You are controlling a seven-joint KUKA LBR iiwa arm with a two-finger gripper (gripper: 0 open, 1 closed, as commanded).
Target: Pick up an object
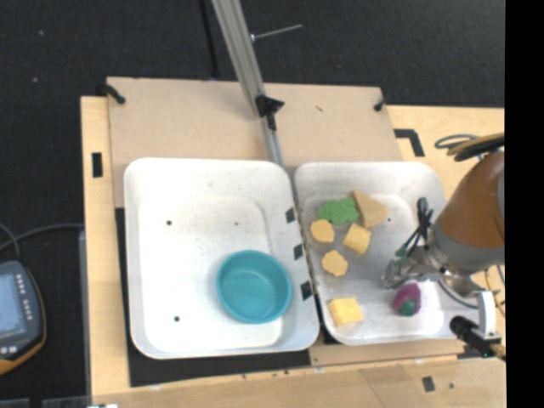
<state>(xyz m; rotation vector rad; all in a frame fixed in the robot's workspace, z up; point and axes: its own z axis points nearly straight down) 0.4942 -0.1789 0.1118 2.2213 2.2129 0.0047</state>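
The right bin (374,177) holds a green piece (338,211), a tan wedge (371,208), several yellow blocks (357,239) and a purple and green object (407,299). A larger yellow block (345,312) lies near the bin's front. My gripper (403,272) hangs low at the right side of this bin, just above and left of the purple object. I see nothing between its fingers. The orange band of the arm (476,211) rises to the right.
The left bin (170,185) holds a blue bowl (253,286) at its front right. A metal pole (242,53) slants from the top down to the gap between the bins. A handheld device (17,313) sits at the far left.
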